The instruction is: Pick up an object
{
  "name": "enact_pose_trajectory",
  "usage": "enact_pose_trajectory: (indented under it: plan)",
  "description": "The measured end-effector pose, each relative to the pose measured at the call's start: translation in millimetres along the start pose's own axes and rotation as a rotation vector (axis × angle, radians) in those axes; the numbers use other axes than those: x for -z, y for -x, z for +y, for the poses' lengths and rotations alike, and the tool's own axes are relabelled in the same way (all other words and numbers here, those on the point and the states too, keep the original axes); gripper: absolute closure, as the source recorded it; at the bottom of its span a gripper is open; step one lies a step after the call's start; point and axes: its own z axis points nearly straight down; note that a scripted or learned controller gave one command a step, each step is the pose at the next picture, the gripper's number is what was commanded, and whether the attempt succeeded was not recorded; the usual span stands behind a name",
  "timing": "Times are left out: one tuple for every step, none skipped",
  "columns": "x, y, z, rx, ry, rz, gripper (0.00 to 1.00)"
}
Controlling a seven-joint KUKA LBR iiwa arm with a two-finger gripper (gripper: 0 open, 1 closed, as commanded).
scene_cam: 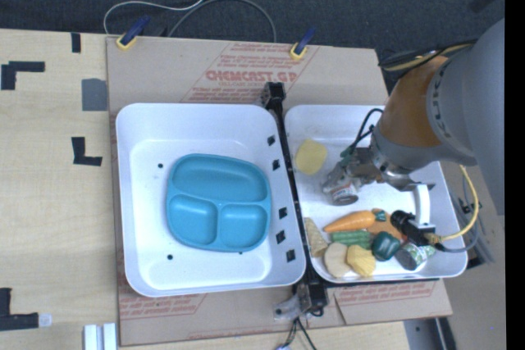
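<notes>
My gripper (342, 185) hangs low over the middle of the right bin (328, 115), just right of a pale yellow round piece (311, 156). Below it lies an orange carrot (354, 220). A dark green vegetable (351, 238) sits under the carrot, with a teal piece (384, 245) to its right. Along the bin's front wall are a beige round piece (335, 259) and a yellow chunk (362, 261). I see nothing held in the gripper.
A blue divided plate (217, 202) lies in the left bin (131, 143). A beige ridged piece (314, 234) rests by the divider between the bins. The grey arm with its orange band (410, 106) crosses the right bin's far right side.
</notes>
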Motion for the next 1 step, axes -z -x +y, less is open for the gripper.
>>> enact_pose_trajectory:
  plan:
    - [92.7,-97.5,-6.0,0.011,0.001,0.008,1.00]
